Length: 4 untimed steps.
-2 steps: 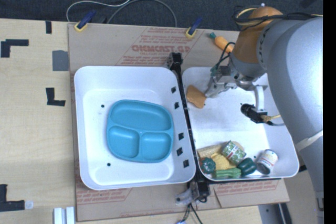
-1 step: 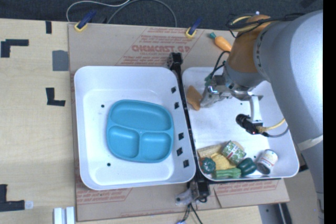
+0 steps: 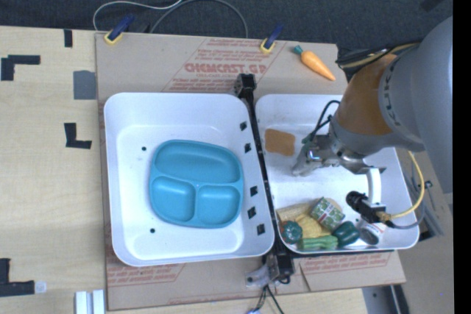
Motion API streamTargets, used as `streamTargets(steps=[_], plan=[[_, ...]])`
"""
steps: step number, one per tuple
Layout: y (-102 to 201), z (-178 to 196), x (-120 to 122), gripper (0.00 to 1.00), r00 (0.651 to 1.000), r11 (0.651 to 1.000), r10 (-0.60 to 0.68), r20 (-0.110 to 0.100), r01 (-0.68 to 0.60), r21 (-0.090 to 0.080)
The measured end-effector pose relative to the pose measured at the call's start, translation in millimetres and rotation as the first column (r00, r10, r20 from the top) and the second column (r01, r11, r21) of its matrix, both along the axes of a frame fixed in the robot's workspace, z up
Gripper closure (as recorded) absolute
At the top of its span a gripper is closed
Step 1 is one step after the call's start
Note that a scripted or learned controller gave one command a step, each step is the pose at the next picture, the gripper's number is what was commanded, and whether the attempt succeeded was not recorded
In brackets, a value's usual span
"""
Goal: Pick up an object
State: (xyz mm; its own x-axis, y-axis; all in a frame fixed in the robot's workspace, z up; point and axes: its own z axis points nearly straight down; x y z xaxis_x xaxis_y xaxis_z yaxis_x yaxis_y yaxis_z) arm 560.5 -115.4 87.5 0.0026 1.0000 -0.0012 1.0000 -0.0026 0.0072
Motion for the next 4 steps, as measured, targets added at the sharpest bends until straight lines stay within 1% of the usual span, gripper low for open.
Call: streamTargets(steps=[1,2,3,4], plan=[[8,122,37,1.0,1.0,1.0,0.006,0.006,-0.006,-0.001],[16,42,45,1.0,1.0,1.0,0.005,-0.014,-0.005,0.001],[15,-3,32,1.0,1.0,1.0,0.002,-0.004,-0.002,-0.001],[14,-2,68,1.0,1.0,1.0,0.005,-0.006,-0.005,0.002]])
